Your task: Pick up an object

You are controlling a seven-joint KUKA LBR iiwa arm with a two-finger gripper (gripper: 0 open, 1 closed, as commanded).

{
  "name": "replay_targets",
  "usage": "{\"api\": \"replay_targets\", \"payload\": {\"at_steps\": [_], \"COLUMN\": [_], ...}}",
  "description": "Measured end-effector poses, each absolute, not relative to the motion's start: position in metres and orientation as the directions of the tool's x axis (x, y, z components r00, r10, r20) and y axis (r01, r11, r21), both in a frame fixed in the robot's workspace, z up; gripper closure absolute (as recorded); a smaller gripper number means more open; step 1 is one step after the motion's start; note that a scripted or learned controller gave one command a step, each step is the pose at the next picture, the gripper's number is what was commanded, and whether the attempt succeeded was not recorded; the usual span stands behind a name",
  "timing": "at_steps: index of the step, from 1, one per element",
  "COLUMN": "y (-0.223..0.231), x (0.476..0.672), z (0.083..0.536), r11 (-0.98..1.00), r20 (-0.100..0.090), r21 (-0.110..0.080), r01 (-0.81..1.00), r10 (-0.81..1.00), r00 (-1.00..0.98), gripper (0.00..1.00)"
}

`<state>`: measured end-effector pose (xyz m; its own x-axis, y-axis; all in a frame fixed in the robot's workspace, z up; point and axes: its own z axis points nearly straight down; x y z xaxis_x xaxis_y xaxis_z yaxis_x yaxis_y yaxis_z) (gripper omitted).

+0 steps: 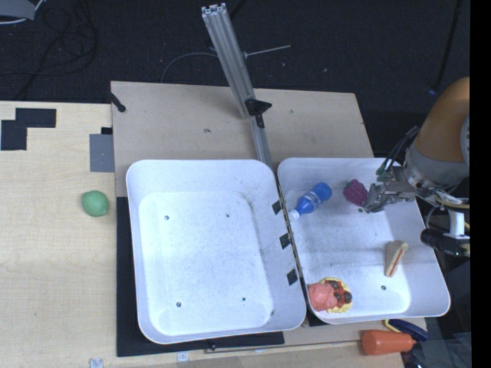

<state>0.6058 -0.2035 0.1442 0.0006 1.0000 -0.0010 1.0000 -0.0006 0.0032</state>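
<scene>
Purple object [354,192] lies just beside the pincer [374,203], whose state I cannot tell.

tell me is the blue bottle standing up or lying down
Lying down: the blue bottle rests on its side in the right bin, cap toward the divider.

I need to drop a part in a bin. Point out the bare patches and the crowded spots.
The left bin has bare floor wall to wall. In the right bin, the middle is bare, between blue bottle, purple object, tan stick and red-yellow toy. It is crowded around the claw.
</scene>
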Motion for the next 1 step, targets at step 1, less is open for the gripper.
{"api": "replay_targets", "payload": {"at_steps": [1], "y": [-0.1976], "x": [0.601], "z": [0.2024], "r11": [0.0], "r20": [-0.001], "r21": [0.004], "r01": [1.0], "r10": [1.0], "r00": [0.0], "gripper": [1.0]}}
